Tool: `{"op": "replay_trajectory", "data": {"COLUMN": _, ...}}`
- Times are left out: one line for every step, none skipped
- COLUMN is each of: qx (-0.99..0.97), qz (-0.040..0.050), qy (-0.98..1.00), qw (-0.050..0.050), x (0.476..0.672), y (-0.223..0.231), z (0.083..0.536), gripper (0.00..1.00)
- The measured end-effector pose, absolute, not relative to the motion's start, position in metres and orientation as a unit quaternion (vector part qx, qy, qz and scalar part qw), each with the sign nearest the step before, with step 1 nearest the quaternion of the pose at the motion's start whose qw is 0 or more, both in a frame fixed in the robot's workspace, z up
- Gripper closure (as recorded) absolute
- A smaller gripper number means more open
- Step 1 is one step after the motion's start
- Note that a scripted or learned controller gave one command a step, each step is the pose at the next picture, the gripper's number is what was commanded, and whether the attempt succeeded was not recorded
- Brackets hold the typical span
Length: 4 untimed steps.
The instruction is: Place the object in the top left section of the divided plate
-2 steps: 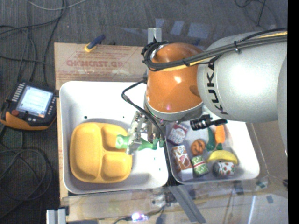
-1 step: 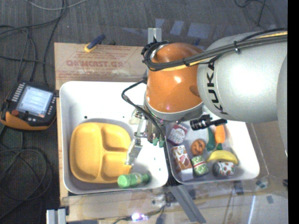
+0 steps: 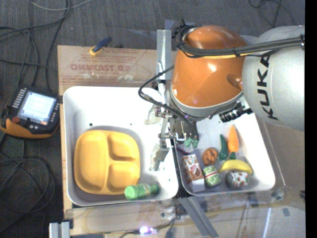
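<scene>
The yellow divided plate [image 3: 106,161] lies in the left bin [image 3: 74,103], towards its front left. A green bottle [image 3: 141,191] lies on its side just in front of the plate, at the bin's front wall. My gripper [image 3: 171,139] hangs below the orange wrist band over the wall between the two bins, to the right of the plate. A small purple and green object [image 3: 188,144] sits right beside the gripper on the right bin's side; whether it is held I cannot tell.
The right bin [image 3: 265,148] holds a carrot [image 3: 233,138], a green pepper [image 3: 224,148], a banana [image 3: 236,166], a brown round item [image 3: 210,155], a red box [image 3: 190,167] and two small cans [image 3: 212,176]. A teach pendant [image 3: 32,112] lies left of the bench.
</scene>
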<state>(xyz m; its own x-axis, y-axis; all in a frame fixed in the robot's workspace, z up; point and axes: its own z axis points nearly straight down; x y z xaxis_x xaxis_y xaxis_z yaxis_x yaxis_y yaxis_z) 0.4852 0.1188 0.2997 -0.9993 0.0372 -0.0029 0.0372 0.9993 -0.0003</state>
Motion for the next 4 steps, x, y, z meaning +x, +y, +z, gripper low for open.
{"op": "replay_trajectory", "data": {"qx": 0.019, "qz": -0.0002, "qy": 1.000, "qw": 0.001, "x": 0.485, "y": 0.119, "z": 0.300, "gripper": 0.00}}
{"op": "replay_trajectory", "data": {"qx": 0.116, "qz": 0.0001, "qy": 0.993, "qw": -0.002, "x": 0.482, "y": 0.174, "z": 0.149, "gripper": 0.00}}
{"op": "replay_trajectory", "data": {"qx": 0.080, "qz": 0.0001, "qy": 0.997, "qw": 0.002, "x": 0.485, "y": 0.135, "z": 0.435, "gripper": 0.00}}
{"op": "replay_trajectory", "data": {"qx": 0.081, "qz": 0.0000, "qy": 0.997, "qw": 0.004, "x": 0.487, "y": 0.135, "z": 0.445, "gripper": 1.00}}
